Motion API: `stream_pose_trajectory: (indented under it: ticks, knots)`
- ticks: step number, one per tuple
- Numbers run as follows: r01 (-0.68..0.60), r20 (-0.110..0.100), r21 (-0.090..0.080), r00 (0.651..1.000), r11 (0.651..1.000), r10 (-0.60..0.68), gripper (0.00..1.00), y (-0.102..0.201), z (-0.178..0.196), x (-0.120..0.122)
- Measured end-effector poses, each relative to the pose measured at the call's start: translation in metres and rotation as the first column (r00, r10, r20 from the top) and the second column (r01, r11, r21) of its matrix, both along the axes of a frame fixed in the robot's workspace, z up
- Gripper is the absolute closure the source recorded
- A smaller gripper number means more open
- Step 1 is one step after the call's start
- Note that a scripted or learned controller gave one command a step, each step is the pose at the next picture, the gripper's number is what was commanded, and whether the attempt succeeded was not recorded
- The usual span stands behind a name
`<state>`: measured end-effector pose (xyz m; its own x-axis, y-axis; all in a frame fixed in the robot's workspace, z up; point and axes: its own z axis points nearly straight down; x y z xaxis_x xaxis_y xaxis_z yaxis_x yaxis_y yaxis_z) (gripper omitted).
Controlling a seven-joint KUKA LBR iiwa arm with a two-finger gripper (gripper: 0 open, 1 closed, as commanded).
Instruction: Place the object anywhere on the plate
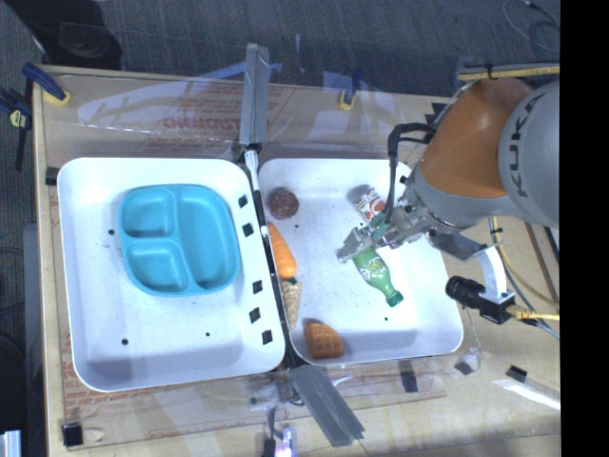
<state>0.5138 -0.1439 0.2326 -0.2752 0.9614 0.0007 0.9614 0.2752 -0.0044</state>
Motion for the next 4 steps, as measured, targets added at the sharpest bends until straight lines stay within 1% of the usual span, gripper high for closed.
stream_pose_trajectory:
  ticks: [1, 2, 3, 4]
  knots:
    - [-0.004, -0.001, 0.0, 1.0, 1.0, 0.004, 1.0, 0.063, -0.007, 0.029]
    - [0.014, -0.004, 0.0, 1.0, 1.0, -0.014, 1.0, 0.122, -0.045, 0.057]
    - [0.014, -0.004, 0.0, 1.0, 1.0, -0.014, 0.0, 0.122, -0.045, 0.057]
    - [0.006, -0.011, 0.0, 1.0, 1.0, -0.006, 1.0, 0.122, -0.038, 0.059]
